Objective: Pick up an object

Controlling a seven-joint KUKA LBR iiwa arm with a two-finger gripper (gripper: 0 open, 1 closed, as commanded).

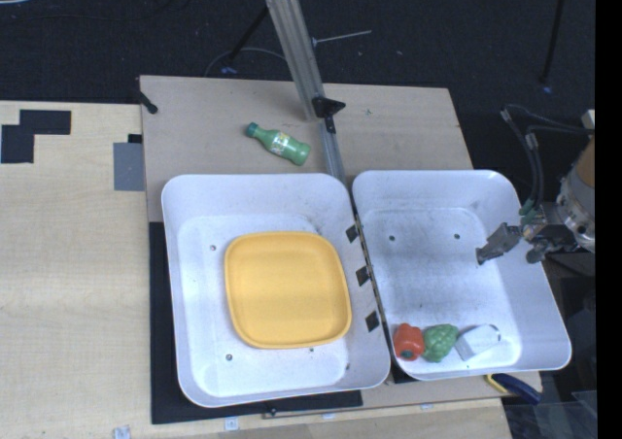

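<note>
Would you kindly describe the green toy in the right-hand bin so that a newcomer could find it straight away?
Start at the right bin, the one without the yellow plate. Along its near edge three small things lie in a row. The green toy is the bumpy middle one, touching a red toy on its left, with a white block on its right.

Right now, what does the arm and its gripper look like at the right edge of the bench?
The gripper is dark grey to black, with slim finger-like parts pointing left over the right bin. Behind it sits a pale grey wrist block with small greenish and reddish spots. Black cables loop above it. A tan-orange patch of the arm shows at the frame edge.
</note>
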